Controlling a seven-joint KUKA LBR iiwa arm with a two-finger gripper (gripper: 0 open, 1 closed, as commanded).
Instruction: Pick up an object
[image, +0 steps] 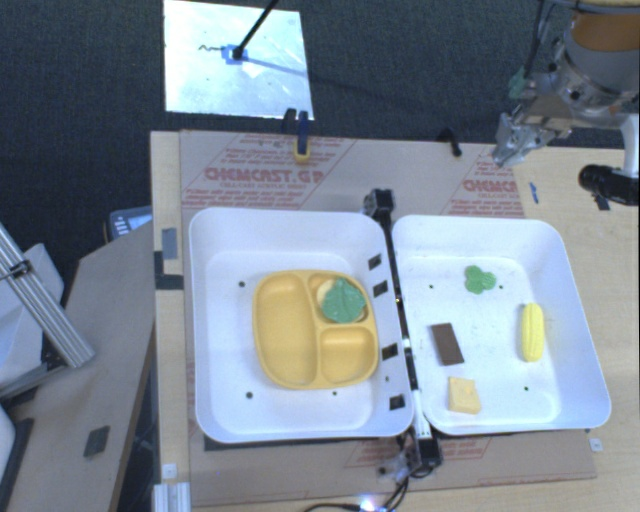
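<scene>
- While my gripper hangs beyond the far edge of the right-hand shallow white plastic bin, off its far corner, I cannot tell whether it is released or clenched; nothing shows in it.
- The left-hand shallow white plastic bin sits against this bin's left wall and holds a yellow three-compartment plastic tray with a green leaf-shaped toy in the compartment nearest my landmark bin.
- The flat board under both bins carries red print; I read "CHEMCAST" on it, the rest is too broken up to make out.
- Inside the right-hand bin, near its right wall, lies a yellow toy corn cob. I judge it light, stiff and somewhat slick; I would close across its narrow middle.
- Toward that bin's left, mid-floor, lies a flat brown rectangular block: thin, hard to get under.
- Near the front wall sits a pale yellow cheese-like wedge.
- Toward the far wall lies a small green clover-shaped piece, low and probably fiddly.
</scene>
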